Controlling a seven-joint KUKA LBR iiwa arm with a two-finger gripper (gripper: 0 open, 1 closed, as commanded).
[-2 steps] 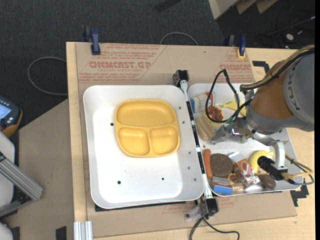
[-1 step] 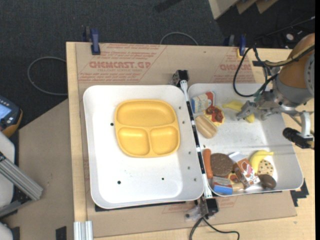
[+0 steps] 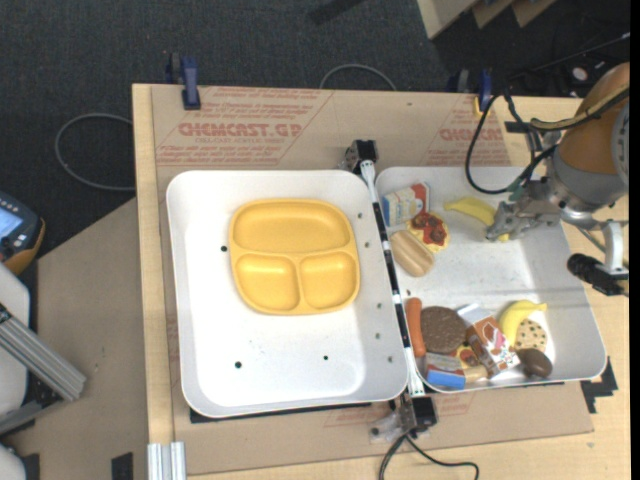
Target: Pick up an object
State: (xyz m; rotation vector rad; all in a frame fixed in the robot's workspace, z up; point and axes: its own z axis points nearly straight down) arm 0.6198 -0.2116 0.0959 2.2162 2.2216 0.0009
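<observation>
The right bin (image 3: 545, 268) holds several toy foods. A yellow banana (image 3: 468, 209) lies near its back edge. My gripper (image 3: 502, 228) hangs low over the bin floor just right of the banana, apparently close to its right end. The grey arm with its orange band (image 3: 598, 133) comes in from the right. At the bin's left side sit a small carton (image 3: 402, 206), a red berry piece (image 3: 432, 229) and a tan bun (image 3: 412, 254). Along the front lie an orange sausage (image 3: 414, 325), a brown round patty (image 3: 443, 328), a yellow wedge (image 3: 520, 318) and a cookie (image 3: 531, 336).
The left bin (image 3: 200, 298) bears a yellow three-compartment plate (image 3: 295, 255). Black cables (image 3: 490, 138) loop over the back of the right bin beside the arm. A bare patch of the right bin's floor lies between my gripper and the front pile.
</observation>
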